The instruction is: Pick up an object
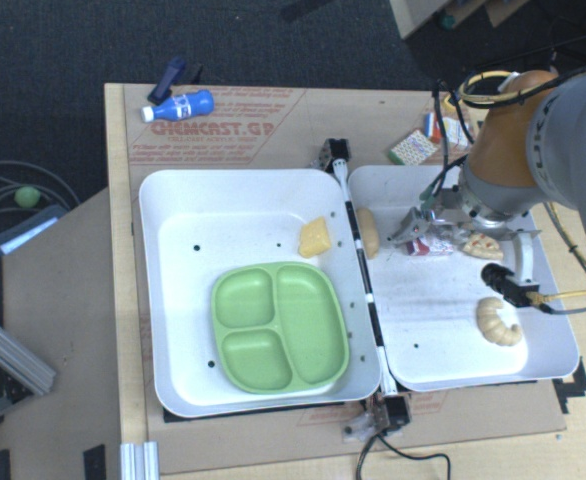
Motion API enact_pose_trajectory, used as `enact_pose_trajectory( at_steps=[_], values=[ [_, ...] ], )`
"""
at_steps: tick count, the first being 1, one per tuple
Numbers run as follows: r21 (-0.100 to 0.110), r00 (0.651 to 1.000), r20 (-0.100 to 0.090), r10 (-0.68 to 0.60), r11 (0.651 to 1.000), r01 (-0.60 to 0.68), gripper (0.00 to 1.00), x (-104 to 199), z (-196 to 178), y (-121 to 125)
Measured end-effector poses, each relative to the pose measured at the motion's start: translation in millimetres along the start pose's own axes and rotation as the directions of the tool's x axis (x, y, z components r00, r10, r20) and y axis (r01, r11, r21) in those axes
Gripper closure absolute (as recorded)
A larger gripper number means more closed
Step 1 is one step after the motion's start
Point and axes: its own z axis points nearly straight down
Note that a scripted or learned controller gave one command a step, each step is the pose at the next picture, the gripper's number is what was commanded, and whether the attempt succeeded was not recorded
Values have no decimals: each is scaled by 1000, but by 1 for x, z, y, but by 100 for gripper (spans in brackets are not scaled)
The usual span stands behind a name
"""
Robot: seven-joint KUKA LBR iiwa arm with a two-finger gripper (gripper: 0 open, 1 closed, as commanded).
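Currently the gripper [420, 230] is low in the right bin [453, 363], beside a red-and-white packet [431, 247]; its opening cannot be determined. Risk: closure may miss the flat packet. A croissant [498, 321] lies well apart.

Illumination is even, diffuse and moderately bright. The white bins [173, 298] show near-saturated surfaces with soft, faint shadows along their walls. The dark floor [43, 38] renders grainy. Overall sharpness is modest; fine detail appears soft.
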Motion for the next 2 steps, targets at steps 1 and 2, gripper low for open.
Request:
enact_pose_trajectory(
  at_steps=[1,2],
  values=[
    [-4,1000,3,0,1000,0,100,-1,-11,1],
    [12,1000,-4,1,1000,-1,100,-16,-46,-66]
  ],
)
